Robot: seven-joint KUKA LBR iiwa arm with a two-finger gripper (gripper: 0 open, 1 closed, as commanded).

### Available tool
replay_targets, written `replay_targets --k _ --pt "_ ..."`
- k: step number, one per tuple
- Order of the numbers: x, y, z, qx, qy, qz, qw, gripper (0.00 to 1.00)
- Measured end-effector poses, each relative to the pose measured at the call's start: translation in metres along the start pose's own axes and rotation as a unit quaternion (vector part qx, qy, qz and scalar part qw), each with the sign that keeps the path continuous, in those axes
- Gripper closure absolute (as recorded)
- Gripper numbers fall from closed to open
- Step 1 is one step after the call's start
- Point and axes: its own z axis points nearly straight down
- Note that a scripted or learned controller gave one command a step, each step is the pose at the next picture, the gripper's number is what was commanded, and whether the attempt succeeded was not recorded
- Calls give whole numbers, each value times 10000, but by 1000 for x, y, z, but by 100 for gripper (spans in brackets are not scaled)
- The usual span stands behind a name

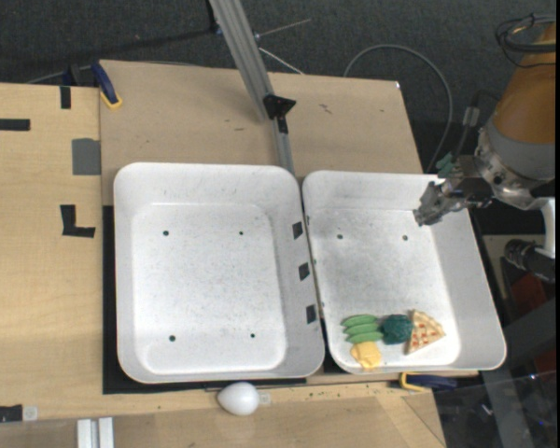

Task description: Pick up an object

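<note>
White right bin (467, 250) holds toys clustered at near edge: green pods (359, 326), pizza slice (424, 329). Claw (427, 209) at far right rim, nothing held; opening unclear.

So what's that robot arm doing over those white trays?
The robot arm is trying to pick up a toy. Its end effector hangs over the far end of the right bin, with nothing between its fingers. The toys sit bunched at that bin's near end: a green pea pod, a dark green broccoli, a pizza slice and a small yellow piece. A white egg lies on the bench outside the left bin.
</note>
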Motion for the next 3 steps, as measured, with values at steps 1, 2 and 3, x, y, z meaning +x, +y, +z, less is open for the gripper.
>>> replay_targets --k 1,2,3 --pt "43 17 21 15 1 0 10000 100" --pt "88 30 34 12 2 0 10000 100" --pt "143 60 48 4 1 -8 10000 100"
